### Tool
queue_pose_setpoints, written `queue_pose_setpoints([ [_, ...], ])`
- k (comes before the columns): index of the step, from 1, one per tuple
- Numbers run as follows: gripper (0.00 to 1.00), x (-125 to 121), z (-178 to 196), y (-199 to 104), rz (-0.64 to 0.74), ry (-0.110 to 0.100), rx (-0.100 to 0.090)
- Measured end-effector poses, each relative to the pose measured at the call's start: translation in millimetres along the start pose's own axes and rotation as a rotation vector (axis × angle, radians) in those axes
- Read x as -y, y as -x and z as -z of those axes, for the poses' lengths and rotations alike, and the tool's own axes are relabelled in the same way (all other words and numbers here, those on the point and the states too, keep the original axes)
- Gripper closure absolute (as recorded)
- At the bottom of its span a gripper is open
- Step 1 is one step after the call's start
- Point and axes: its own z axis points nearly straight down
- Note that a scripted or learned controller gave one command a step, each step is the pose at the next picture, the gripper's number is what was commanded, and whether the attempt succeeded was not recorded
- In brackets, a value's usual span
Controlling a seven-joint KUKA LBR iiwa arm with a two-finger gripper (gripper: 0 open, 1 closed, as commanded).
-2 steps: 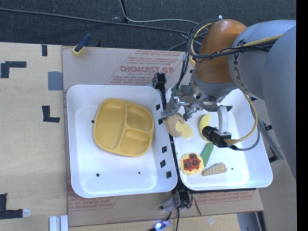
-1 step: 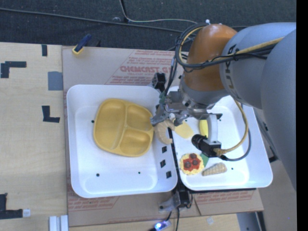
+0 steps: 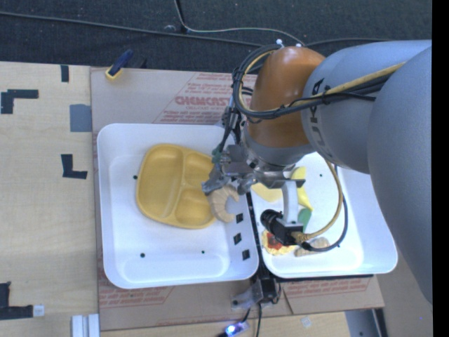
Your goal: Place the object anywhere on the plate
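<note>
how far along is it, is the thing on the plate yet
Not yet. The gripper sits at the yellow plate's right edge in the left bin, and a tan object lies just under it, beside the rim rather than on the plate. Whether it is gripped is unclear. Left: getting it onto the plate.

Light: you had even, fairly bright overhead lighting across the pale wooden bench top (image 3: 42,209).
Glare: the two shallow white plastic bins (image 3: 168,272) looked nearly washed out, their rims hard to trace.
Shadows: soft and short, darkest under the grey arm with its orange band (image 3: 284,93).
Sharpness: you got a mildly soft, grainy picture; the small items beneath the wrist blurred together.
</note>
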Motion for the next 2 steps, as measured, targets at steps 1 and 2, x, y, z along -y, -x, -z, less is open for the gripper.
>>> queue_pose_setpoints([
  [1, 1.00, 19.7, 0.6, -11.7, -0.003, 0.000, 0.001],
  [2, 0.00, 18.9, 0.5, -11.2, -0.003, 0.001, 0.001],
])
